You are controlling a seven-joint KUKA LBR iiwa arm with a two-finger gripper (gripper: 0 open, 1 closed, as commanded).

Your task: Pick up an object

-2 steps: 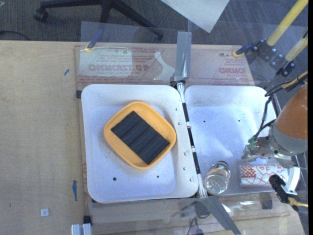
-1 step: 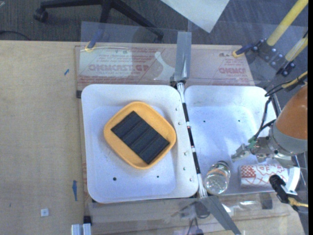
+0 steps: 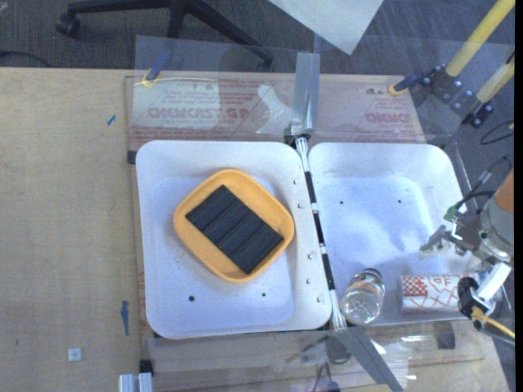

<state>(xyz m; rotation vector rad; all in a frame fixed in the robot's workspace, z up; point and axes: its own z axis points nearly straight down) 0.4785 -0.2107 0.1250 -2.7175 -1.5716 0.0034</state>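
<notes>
Wooden bench (image 3: 65, 219) carries two bins; over the right bin (image 3: 384, 186), the tool's (image 3: 458, 239) opening cannot be told.

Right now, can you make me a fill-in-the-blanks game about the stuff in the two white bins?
1. The yellow tray with the dark pad on it lies in the ____ bin.
2. The clear jar lies in the right bin, next to a red and ____ patterned box.
3. The arm's gripper comes in from the ____ side of the picture.

Missing words: left; white; right
</notes>
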